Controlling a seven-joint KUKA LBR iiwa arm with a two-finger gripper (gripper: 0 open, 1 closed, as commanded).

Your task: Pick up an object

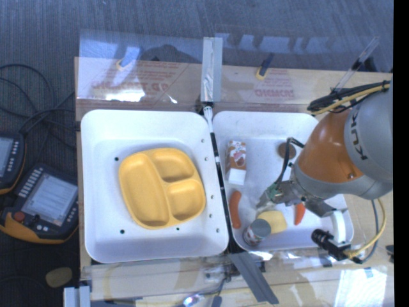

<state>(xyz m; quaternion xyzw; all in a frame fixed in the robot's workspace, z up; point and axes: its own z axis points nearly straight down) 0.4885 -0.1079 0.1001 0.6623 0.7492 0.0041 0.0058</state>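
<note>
My gripper hangs low inside the right bin, under the grey and orange arm. Just below it lie a pale yellow lump and a small grey can. An orange carrot-like piece pokes out beside the wrist. A red sausage-shaped piece lies along the bin's left wall, with a small printed packet farther back. A dark round thing sits near the arm at the back.
The left bin holds a yellow divided plate. A ridge separates the two bins. The arm's body covers the right half of the right bin. A black fitting with cables sits at that bin's front right.
</note>
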